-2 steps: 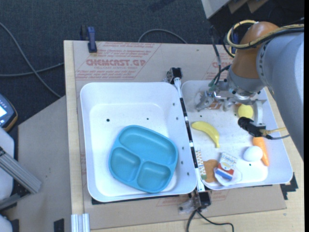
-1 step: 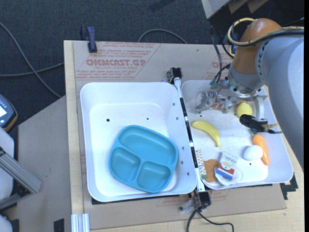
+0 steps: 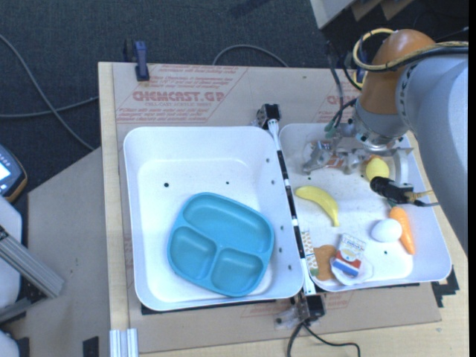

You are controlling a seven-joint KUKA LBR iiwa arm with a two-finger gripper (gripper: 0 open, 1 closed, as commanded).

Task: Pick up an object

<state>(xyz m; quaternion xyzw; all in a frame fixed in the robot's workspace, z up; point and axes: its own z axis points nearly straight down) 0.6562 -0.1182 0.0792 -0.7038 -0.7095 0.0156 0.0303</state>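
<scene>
- Left bin point(image 3: 149, 155): white and shallow, carrying a blue divided plate point(image 3: 220, 244) that lies flat toward the near side. It stands well apart from the tool, so I judge it at no risk and not the likely pick.
- Rail point(image 3: 286, 192) between the two bins: a raised edge. Anything dragged leftward out of the right bin could catch on it.
- Right bin point(image 3: 431, 270): white and shallow, holding all the loose items below.
- Banana point(image 3: 320, 202): yellow, lying flat near the rail. Its long axis runs from upper left to lower right, with the pointed tip toward the lower right. A grasp along that axis would probably slide off; a grasp across it looks safer.
- Packet point(image 3: 346, 262): flat, in mixed colours, at the near edge beside a brown piece. It sits low, so the tool could skate over it.
- Tool point(image 3: 327, 157): at the far end of the right bin, reaching leftward from the wrist. It is too blurred to tell whether it is apart or together, and nothing can be seen held in it.
- Lemon point(image 3: 376, 168): yellow and rounded, just beside the wrist. It may roll if nudged.
- Egg point(image 3: 386, 230): white, touching or just beside the carrot. It is likely to roll away under a closing grip.
- Carrot point(image 3: 404, 227): orange, with its long axis running roughly far to near.
</scene>
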